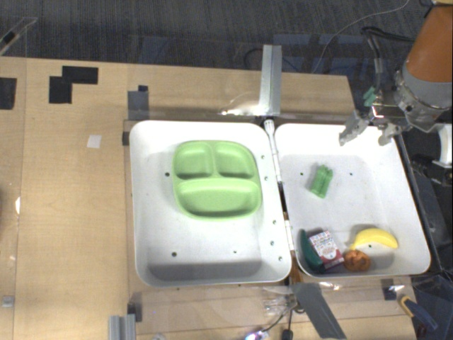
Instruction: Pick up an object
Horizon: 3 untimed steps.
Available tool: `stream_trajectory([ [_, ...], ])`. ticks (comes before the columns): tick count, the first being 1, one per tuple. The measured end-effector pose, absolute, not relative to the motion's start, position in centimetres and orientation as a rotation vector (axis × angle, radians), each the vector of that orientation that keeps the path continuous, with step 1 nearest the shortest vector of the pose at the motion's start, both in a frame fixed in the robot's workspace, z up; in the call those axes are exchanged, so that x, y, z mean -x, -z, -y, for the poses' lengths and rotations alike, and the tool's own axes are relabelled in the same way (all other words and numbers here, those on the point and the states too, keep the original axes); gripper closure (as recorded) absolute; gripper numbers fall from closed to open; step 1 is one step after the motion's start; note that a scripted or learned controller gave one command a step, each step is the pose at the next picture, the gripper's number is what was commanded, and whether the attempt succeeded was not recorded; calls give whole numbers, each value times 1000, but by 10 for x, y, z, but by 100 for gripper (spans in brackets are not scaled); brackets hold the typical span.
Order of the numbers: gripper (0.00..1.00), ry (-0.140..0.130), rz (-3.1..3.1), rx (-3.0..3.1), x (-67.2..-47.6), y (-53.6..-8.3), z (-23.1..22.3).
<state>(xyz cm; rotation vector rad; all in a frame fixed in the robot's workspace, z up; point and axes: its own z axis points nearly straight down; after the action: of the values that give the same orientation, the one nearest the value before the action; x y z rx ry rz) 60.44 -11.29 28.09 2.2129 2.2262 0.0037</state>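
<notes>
My gripper (367, 134) hangs over the far right part of the right bin (396, 190), its two fingers spread apart with nothing between them. A small green block (320, 181) lies below and left of it, apart from the fingers. At the bin's near edge lie a yellow banana (375, 239), a reddish-brown round item (357, 261), and a small red-and-white carton (325, 245) on a dark green object (309, 246).
The left bin (148, 190) holds a light green divided plate (216, 178). A metal post (271, 76) stands at the back between the bins. Cables run behind the arm at the upper right.
</notes>
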Motion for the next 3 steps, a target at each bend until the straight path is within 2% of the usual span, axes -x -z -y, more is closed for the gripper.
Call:
stream_trajectory([
  [1, 0, -3, -2335, -2098, -567, -162, 89],
  [2, 0, -14, -2293, -2131, -618, -90, 112],
  [3, 100, -22, -2294, -2124, -620, -103, 110],
])
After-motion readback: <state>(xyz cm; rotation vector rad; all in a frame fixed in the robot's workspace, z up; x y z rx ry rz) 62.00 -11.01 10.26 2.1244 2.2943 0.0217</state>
